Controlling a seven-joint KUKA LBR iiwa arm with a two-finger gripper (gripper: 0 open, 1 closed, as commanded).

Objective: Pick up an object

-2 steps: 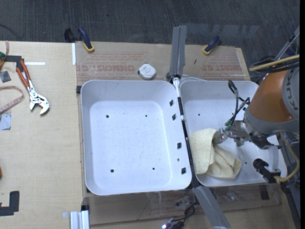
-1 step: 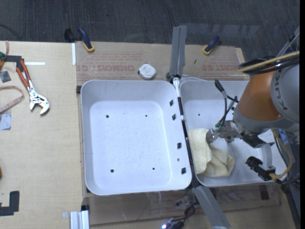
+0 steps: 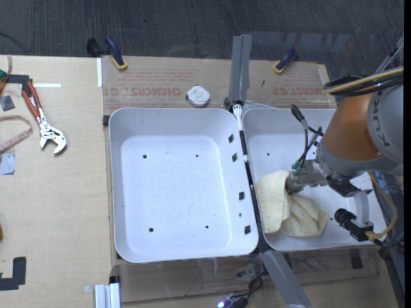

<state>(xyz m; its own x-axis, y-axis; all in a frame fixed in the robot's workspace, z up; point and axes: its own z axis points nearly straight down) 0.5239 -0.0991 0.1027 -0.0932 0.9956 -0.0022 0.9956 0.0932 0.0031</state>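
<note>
Gripper (image 3: 297, 186) low in right bin (image 3: 276, 130), arm (image 3: 350, 133) reaching from right. Cream cloth (image 3: 282, 207) crumpled directly beneath and left of gripper, touching it, against bin's left wall. Finger state: cannot tell. Left bin (image 3: 122, 172) beyond cloth.

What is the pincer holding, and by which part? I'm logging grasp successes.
It cannot be told: the pincer sits at the upper edge of the cream cloth in the right bin, but its tips are hidden.
</note>
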